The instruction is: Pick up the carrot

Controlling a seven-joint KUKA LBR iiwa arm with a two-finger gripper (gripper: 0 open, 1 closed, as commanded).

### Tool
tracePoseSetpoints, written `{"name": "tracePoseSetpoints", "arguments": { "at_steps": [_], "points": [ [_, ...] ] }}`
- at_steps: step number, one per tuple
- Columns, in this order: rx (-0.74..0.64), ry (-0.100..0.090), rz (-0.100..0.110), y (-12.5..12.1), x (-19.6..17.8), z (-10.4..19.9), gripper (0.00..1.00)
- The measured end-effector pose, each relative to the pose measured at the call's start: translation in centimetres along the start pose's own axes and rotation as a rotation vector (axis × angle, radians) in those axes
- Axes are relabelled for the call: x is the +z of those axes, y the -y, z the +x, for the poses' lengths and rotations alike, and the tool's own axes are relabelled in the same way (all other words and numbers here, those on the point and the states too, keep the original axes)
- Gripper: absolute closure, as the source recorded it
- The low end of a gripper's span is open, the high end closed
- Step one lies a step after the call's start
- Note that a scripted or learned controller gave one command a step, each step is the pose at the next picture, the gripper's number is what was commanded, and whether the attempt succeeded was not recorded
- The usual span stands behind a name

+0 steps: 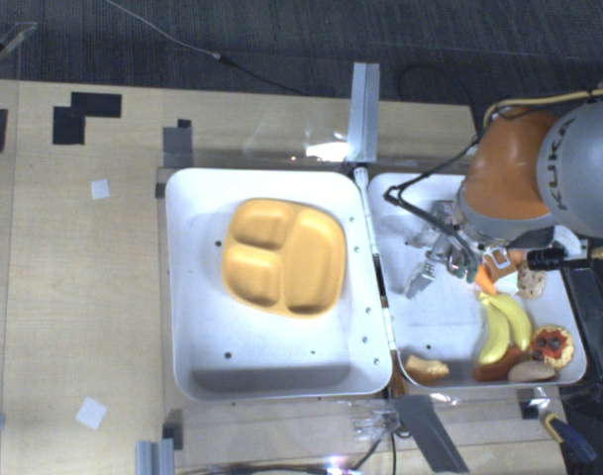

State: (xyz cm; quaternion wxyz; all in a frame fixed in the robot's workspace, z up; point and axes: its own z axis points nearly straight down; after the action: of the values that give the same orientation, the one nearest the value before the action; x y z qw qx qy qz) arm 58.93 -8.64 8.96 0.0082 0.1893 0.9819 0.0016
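While the gripper (432, 265) hangs in the right bin (412, 320), fingers spread, nothing between them.
Carrot (486, 277) (smooth orange stub) lies just right of it, above curved yellow banana (501, 327).

Readable: white letters "KUKA", partly cut off, on the grey arm (583, 171) at the bench's right edge. Nothing else legible.

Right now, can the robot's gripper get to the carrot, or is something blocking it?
Probably yes. The gripper hangs over the right bin, and the carrot lies just beside it, partly tucked under the arm's wrist. The banana lies close below the carrot and could get bumped.
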Motion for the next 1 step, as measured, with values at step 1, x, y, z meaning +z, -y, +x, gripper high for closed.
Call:
{"name": "tracePoseSetpoints", "arguments": {
  "at_steps": [1],
  "points": [
    [0.166,-0.003,0.002,-2.75,-3.99,-7.05,0.0]
  ]
}}
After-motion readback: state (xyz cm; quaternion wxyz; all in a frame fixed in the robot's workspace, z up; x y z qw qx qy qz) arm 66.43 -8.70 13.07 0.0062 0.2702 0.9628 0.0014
